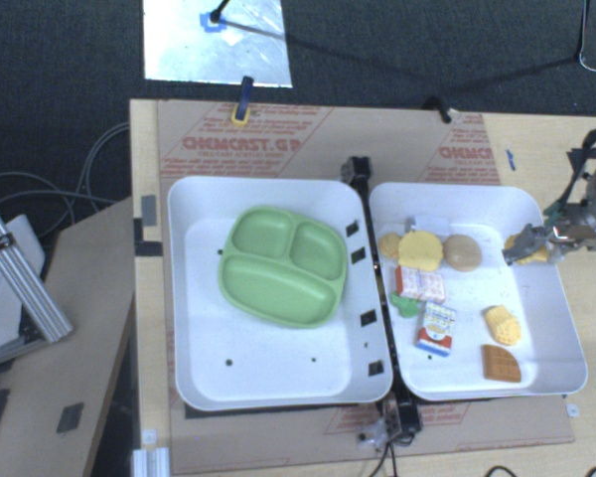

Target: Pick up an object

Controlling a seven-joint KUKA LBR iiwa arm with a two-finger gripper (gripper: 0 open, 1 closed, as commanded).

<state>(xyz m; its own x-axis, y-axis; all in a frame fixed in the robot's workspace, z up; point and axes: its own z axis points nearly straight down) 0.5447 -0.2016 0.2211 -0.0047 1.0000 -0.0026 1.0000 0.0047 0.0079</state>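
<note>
The right bin [551, 311] holds several toy foods. Among them are a yellow piece [420, 249], a tan round bun [463, 252], a red and white packet [419, 284], a small carton [436, 329], a yellow knobbly piece [502, 324] and a brown waffle [501, 364]. My gripper [524, 246] hovers over the bin's upper right rim, to the right of the bun. A small yellow thing [535, 256] shows right at its tip. Whether the gripper grasps that yellow thing is unclear.
A green divided plate [283, 266] lies in the left bin [194, 346]. A black divider with clips [372, 286] runs between the bins. A metal sheet [217, 28] lies on the floor behind the bench, and an aluminium frame [20, 276] stands at the left.
</note>
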